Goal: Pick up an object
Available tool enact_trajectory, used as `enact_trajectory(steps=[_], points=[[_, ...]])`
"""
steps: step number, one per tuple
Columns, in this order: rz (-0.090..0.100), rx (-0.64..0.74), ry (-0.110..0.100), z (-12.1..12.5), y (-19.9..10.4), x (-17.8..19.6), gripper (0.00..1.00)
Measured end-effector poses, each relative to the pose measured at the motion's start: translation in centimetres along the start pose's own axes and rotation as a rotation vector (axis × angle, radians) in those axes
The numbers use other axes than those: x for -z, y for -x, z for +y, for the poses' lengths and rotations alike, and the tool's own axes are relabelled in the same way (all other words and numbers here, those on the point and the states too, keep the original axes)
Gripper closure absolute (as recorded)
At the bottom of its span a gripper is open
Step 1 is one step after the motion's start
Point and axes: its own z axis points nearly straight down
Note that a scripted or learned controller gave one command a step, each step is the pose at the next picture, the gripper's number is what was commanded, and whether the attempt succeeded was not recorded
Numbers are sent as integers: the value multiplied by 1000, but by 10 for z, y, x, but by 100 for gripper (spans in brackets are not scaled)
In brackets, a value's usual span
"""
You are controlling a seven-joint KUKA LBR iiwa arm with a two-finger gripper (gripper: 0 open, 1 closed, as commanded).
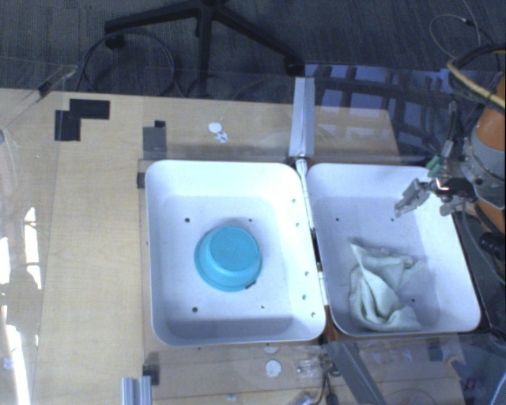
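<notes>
Dark carpet along the top of the frame, with black legs of a stand (pixel 207 24) at upper centre. Below it, light wooden table (pixel 95 237) filling the left and middle of the frame.
Upper left of the table: two black blocks (pixel 79 117), one stepped.
Centre left: left white bin (pixel 170 316), shallow, square with rounded corners. Holding one blue bowl (pixel 228 258), upside down, near the bin's middle, slightly toward its lower edge.
Centre: metal rail (pixel 300 119) running up from the seam where the two bins meet.
Centre right: right white bin (pixel 340 237), touching the left bin along the seam. Holding one crumpled pale cloth (pixel 382 289) in its lower half, bunched and folded on itself.
Upper right of the right bin: jaws (pixel 429 198), parted, gripping nothing, above the bin floor, well apart from the cloth.
Right edge: arm (pixel 489 150), grey with orange band, cables looping above it.
</notes>
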Motion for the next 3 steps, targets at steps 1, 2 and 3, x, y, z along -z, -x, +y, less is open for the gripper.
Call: enact_trajectory(steps=[1,2,3], points=[[2,-17,-2,3,-38,-168,0],[-2,28,17,53,8,-189,0],[-3,31,21,55,8,-180,100]])
